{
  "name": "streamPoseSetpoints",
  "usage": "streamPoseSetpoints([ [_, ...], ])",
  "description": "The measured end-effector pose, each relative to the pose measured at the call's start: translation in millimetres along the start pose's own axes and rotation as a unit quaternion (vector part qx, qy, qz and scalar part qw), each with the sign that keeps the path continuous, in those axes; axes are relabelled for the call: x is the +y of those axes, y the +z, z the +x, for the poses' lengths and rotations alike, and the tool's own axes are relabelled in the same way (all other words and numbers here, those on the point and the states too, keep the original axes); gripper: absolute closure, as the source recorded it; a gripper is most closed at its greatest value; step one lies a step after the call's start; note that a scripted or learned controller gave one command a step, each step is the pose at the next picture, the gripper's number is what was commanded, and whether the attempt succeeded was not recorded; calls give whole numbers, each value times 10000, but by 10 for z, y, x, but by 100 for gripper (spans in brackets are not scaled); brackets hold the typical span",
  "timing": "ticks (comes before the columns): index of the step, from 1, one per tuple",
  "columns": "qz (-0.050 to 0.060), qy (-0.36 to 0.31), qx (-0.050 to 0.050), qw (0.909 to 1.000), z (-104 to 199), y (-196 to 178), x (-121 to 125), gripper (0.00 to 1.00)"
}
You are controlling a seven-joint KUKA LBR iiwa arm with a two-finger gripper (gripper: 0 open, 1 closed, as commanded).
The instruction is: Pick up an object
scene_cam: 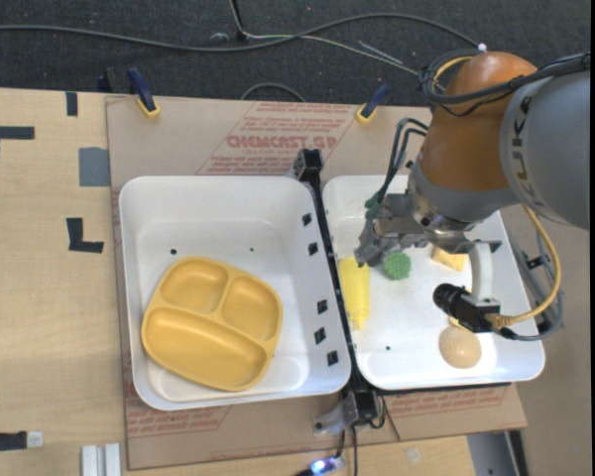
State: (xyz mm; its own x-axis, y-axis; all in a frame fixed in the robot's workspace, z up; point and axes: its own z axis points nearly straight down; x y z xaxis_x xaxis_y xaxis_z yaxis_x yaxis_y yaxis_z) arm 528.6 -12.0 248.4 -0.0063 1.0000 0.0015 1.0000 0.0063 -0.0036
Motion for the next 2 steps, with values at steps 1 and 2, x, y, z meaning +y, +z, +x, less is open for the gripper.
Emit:
streamPoseSetpoints([
  [1,-4,7,-6,10000,588,65,-116,100],
  [2,-8,4,-8,10000,1051,90,-77,100],
])
